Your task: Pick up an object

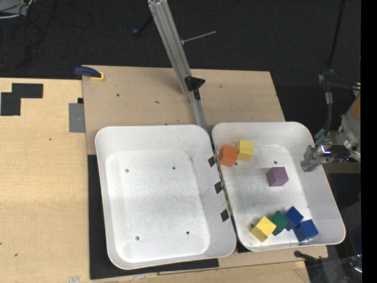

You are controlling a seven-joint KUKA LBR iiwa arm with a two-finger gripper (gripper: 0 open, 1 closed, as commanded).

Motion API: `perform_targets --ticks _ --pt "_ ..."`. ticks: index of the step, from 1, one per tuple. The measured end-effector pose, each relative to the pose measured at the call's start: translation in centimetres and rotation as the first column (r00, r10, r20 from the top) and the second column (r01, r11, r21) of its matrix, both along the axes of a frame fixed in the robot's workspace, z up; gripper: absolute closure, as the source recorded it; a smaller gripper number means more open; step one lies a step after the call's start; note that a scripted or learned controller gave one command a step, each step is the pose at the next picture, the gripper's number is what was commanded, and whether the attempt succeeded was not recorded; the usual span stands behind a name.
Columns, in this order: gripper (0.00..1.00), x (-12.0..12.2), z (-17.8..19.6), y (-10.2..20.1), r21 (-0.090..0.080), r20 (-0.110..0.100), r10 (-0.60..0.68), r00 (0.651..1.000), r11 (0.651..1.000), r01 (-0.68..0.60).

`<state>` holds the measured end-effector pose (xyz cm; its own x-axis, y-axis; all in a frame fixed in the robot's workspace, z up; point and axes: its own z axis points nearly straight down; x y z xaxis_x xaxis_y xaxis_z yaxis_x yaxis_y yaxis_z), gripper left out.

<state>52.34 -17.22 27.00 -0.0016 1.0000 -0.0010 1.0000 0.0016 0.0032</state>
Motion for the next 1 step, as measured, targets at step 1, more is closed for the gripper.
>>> perform_targets --ticks 1 --pt "1.0 -0.03 -1.24 4.57 0.003 -0.007 0.002 1.0 1.0 -0.002"
